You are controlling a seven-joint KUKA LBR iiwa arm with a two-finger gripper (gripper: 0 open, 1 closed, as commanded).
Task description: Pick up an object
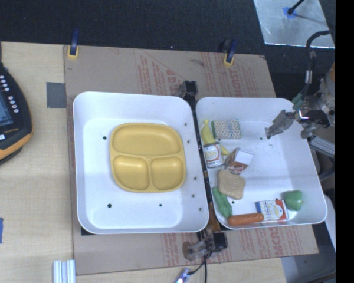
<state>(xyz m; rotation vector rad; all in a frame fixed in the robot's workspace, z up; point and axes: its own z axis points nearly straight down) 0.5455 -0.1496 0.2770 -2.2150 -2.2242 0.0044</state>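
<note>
Desk [35, 205], wooden, one; one cardboard sheet [165, 69] on it, held by two blue clamps [74, 45].

White bins, two, side by side: left bin [88, 175], right bin [295, 158].

Yellow divided plate [147, 157], one, three compartments, central in the left bin.

Teach pendant [3, 114], one, at the desk's left edge.

Gripper [276, 127], one, over the right bin's upper right area; jaws appear slightly apart, clamped on nothing.

Right bin contents, clustered along its left and lower sides, one each:
- bread slice [231, 185]
- small carton [271, 210]
- sausage [245, 219]
- banana [207, 132]
- patterned packet [226, 129]
- can [212, 155]
- brown-and-white packet [240, 161]
- green apple [293, 200]
- green vegetable [222, 204]
</note>
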